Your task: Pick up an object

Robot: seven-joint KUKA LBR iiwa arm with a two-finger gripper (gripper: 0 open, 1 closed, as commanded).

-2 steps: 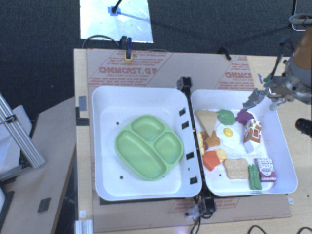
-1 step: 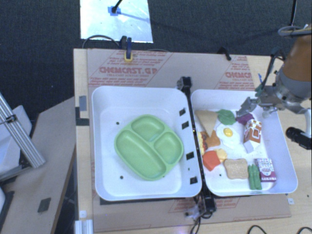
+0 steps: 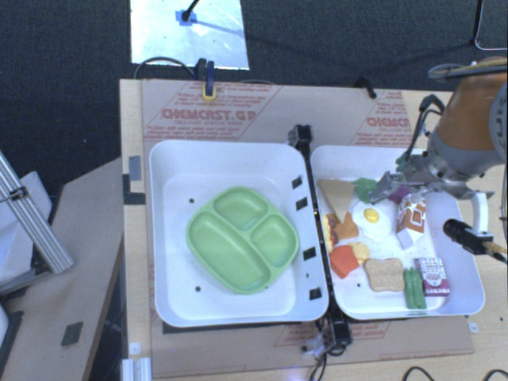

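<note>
The right bin [image 3: 468,296] holds several toy foods. Among them are a fried egg [image 3: 371,216], a pale cheese wedge [image 3: 336,193], a toast slice [image 3: 385,274], a red-orange block [image 3: 344,260], a green stick [image 3: 413,287], a pink-and-white box [image 3: 432,275] and an orange-and-white carton [image 3: 411,216]. My gripper [image 3: 390,187] hangs low over the far middle of this bin. It is just right of a small green piece [image 3: 365,187] and above the egg. A purple bit shows under it. I see nothing clearly held between the fingers.
The left bin [image 3: 171,292] holds a green divided plate [image 3: 242,238]. A black hinge strip [image 3: 311,213] runs between the bins. A small brown piece [image 3: 347,227] and yellow bits [image 3: 361,251] lie near the right bin's left wall.
</note>
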